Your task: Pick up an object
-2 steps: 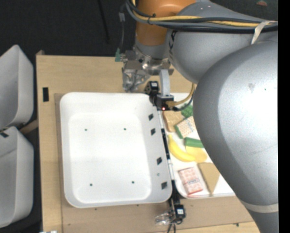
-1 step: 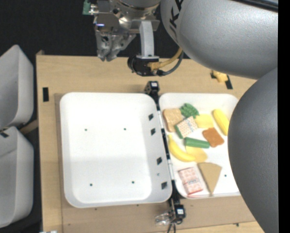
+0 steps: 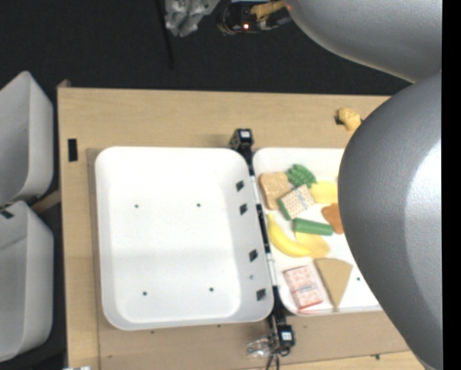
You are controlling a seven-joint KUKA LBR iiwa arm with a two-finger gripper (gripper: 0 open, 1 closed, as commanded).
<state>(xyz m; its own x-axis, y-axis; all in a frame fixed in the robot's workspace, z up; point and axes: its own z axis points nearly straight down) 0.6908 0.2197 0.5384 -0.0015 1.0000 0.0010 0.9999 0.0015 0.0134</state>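
Two shallow white bins side by side on a tan bench [image 3: 215, 114], joined along the middle seam by black clips, one at the far end [image 3: 243, 138] and one at the near end [image 3: 283, 334].

In the left bin [image 3: 176, 237]: only its bare white floor with a few small dark dots.

In the right bin [image 3: 292, 160]: a cluster of toy food, all close to the seam.
- At the far end, a brown toast slice [image 3: 273, 185], with a green leafy piece [image 3: 300, 176] just to its right.
- Touching both, a pale checkered cracker [image 3: 296, 203].
- Right of the cracker, a yellow piece [image 3: 323, 193] and below it an orange piece [image 3: 332, 216], both partly hidden by the arm.
- In the middle, a long green pod [image 3: 313, 227] lying across the upper edge of a yellow banana [image 3: 292, 241].
- At the near end, a pink and white packet [image 3: 302, 286], with a tan wedge [image 3: 334, 280] touching its right side.

Outside the bins, on the bench at far right: a small yellow object [image 3: 348, 118], beside the edge of the arm.

Over the right half of the right bin: the big grey arm [image 3: 392, 206], blurred and close to the camera, hiding everything beneath it. Gripper state: cannot be told, whether clenched or released. Nothing from the bin seen lifted; every visible item lying flat on the bin floor.

At far left, off the bench: two white rounded shapes [image 3: 15, 137]. At the far edge, against the dark background: some shiny metal clutter [image 3: 188, 2].
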